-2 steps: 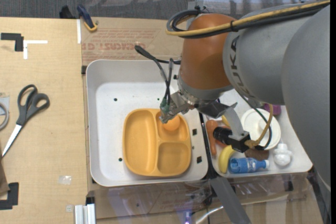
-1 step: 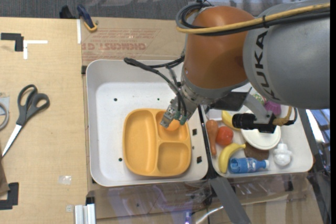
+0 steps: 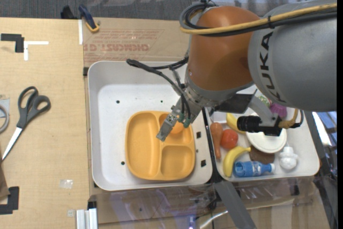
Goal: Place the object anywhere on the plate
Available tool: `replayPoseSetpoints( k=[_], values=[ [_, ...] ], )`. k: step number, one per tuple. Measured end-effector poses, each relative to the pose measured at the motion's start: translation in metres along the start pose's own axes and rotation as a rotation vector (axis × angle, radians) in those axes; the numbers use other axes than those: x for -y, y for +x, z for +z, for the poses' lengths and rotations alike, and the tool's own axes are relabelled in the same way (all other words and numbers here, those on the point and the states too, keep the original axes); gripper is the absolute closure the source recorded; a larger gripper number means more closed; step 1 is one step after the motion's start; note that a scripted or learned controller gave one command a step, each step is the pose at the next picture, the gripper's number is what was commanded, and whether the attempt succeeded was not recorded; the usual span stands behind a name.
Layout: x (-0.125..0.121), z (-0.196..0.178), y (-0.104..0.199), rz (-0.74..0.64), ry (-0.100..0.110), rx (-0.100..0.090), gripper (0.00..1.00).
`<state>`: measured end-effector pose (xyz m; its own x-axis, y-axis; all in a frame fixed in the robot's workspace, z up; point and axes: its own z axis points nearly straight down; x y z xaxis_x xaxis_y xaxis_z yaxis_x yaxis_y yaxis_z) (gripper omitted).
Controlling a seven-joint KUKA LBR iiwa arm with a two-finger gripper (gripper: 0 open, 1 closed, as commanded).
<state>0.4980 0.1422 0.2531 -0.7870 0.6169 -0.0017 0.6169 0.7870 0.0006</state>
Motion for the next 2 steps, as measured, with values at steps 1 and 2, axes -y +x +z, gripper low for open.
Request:
replayPoseSetpoints(
  k=[1,2],
  values=[
    [0.0367,-0.2009,-0.0051,0.2,0.001,0.001,0.0],
    [0.0357,-0.2093,-0.0064,0.199,0.002,0.002,1.0]
  ],
)
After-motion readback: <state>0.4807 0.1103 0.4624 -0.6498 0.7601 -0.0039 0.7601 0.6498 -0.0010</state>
